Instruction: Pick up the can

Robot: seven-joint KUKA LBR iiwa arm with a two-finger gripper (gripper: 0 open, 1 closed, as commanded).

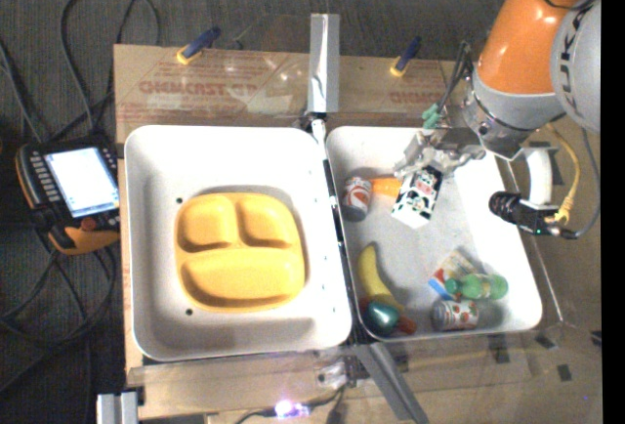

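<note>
A small red and silver can (356, 196) lies on its side at the far left of the right bin (508, 246), against the divider. A second can (456, 316), silver with a red label, lies near the bin's front right corner. My gripper (427, 161) hangs over the back of the right bin, to the right of the first can. It is shut on the top of a white spotted carton (417, 197), which hangs tilted below the fingers. An orange piece (386, 186) sits between the first can and the carton.
A banana (373, 277) and a dark teal round object (381, 317) lie at the right bin's front left. A green bottle (479, 287) and a coloured packet (451, 269) rest by the second can. The left bin (146, 178) holds a yellow divided plate (239, 249).
</note>
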